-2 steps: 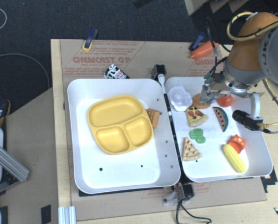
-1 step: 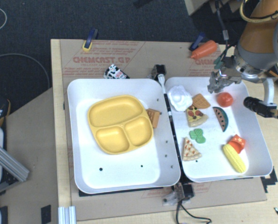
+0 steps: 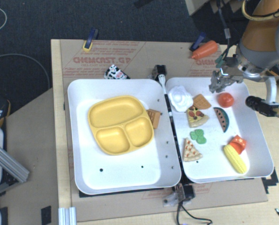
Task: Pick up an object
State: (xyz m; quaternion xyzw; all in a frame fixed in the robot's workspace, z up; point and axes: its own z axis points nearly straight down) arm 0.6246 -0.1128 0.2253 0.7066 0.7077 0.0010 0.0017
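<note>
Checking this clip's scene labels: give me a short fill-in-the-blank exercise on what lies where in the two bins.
1. The yellow divided plate lies in the ____ bin.
2. The gripper is above the right bin, close to the red ____.
3. The corn cob lies near the right bin's ____ corner.

Missing words: left; tomato; front right

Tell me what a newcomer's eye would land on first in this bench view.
The big yellow divided plate in the left bin stands out first. Next comes the scatter of toy food in the right bin: a red tomato, a watermelon slice, two pizza slices and a corn cob. The gripper hangs over that bin's far edge, just beside the tomato.
</note>
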